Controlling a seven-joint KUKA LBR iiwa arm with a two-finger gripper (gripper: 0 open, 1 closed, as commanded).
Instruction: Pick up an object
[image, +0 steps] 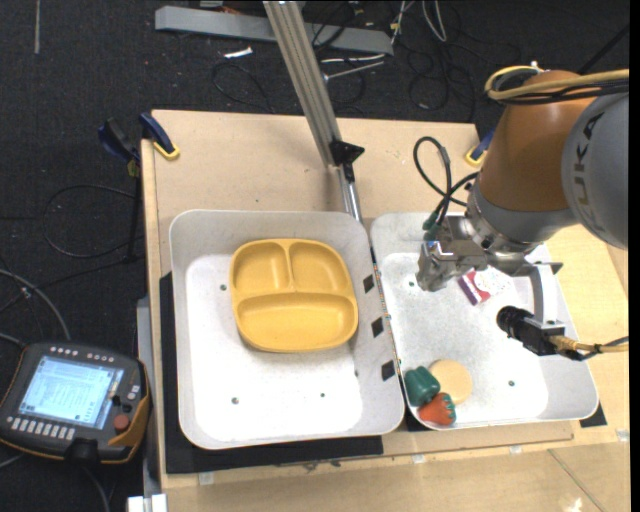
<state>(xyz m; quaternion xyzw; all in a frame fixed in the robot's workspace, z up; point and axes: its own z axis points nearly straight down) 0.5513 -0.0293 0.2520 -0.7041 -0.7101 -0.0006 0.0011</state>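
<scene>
Lying in the near corner of the right bin (560, 400), beside the divider between the two bins, is the likeliest cluster to pick from: a green block (421, 381), a red-orange piece (437, 408) touching it on the near side, and a pale tan disc (452, 377) touching both. Farther back in that bin, a small pink-and-white item (478, 288) sits partly under the arm's wrist. The gripper (440, 272) hangs over the bin's far-left part, well apart from the cluster and just beside the pink item; whether its claw is spread or pressed together cannot be told from this slant, and nothing is seen pinched in it.

Risks, as I judge them: the three clustered pieces touch, so a descent there could nudge one aside or catch two at once. They also hug the bin wall, which may block one finger. The flat disc offers little to pinch. The left bin (200, 400) holds a yellow divided plate (294, 295), too broad for an easy grasp.
</scene>
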